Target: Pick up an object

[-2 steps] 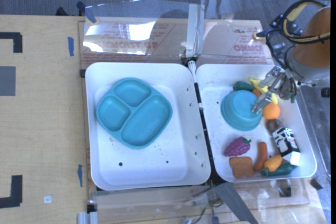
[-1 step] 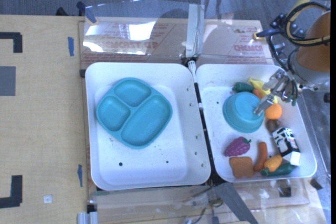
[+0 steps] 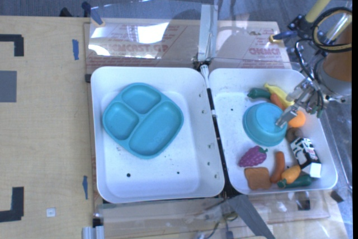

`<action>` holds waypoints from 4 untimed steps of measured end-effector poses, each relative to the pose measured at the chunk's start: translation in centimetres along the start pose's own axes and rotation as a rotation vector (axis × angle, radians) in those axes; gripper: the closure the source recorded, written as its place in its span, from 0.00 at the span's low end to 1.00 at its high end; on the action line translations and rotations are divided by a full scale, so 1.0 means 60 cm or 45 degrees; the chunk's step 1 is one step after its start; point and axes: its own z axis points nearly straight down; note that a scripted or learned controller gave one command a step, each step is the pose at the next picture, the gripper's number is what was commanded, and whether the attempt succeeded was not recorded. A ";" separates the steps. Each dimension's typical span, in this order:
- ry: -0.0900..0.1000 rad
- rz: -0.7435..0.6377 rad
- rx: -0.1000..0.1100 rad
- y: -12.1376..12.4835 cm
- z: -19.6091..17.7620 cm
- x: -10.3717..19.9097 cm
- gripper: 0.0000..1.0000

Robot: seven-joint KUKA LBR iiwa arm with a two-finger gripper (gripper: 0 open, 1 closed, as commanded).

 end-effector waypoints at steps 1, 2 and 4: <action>0.017 0.098 0.012 0.004 0.003 -0.013 0.00; 0.015 0.132 0.017 0.015 0.005 -0.037 0.00; 0.011 0.326 0.019 0.015 0.005 -0.042 0.00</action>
